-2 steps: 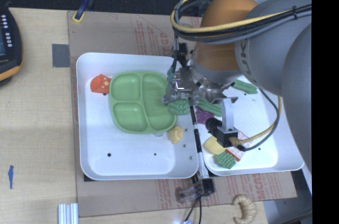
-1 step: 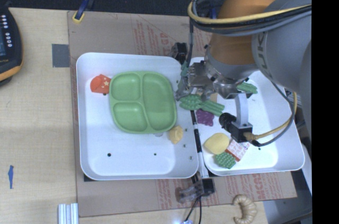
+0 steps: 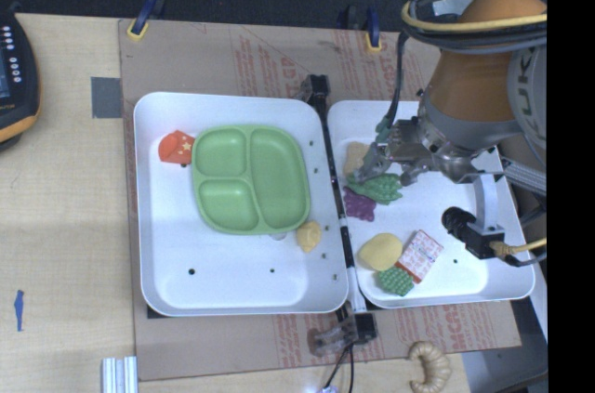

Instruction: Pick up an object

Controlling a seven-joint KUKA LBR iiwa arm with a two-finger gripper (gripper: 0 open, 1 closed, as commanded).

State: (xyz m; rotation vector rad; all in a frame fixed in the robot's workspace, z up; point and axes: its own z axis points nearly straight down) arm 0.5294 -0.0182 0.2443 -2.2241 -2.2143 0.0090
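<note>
My gripper reaches down into the right bin near its left side. Its fingertips sit right at a green leafy toy, with a purple grape bunch just below and a beige piece to the left. Whether anything lies between the fingers is not visible. Nearer the front of that bin lie a yellow lemon-like toy, a green knobbly piece and a small red-and-white packet.
The left bin holds a green divided plate, a red toy at its left and a small yellow piece at its right. A beige curved object lies on the bench in front. The arm's body overhangs the right bin's back.
</note>
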